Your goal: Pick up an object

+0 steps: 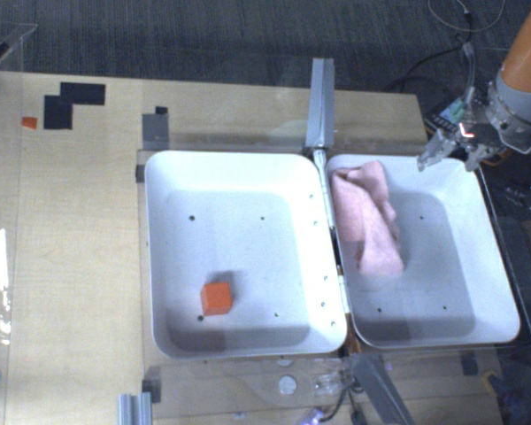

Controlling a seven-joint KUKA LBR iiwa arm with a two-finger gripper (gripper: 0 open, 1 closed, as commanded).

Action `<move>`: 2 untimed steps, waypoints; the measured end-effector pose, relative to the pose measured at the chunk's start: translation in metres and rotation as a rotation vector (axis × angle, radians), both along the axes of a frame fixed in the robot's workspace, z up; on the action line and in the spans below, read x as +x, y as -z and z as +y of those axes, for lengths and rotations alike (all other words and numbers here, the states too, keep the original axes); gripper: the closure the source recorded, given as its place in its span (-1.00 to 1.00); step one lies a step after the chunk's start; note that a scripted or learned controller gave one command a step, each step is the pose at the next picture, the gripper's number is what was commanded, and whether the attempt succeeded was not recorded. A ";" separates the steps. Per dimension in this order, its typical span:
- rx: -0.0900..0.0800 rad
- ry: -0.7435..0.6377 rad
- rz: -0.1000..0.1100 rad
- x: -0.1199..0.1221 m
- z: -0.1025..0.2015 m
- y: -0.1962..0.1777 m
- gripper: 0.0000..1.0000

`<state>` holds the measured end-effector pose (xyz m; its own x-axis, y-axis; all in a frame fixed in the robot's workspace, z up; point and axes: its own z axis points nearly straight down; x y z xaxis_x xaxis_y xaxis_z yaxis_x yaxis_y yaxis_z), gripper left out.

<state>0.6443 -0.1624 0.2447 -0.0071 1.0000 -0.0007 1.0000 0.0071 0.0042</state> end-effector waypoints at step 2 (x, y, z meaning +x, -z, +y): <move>-0.001 -0.213 -0.005 0.005 0.062 0.157 -1.00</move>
<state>0.6494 -0.1009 0.0881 -0.2181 0.9759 -0.0024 0.9759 0.2181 0.0093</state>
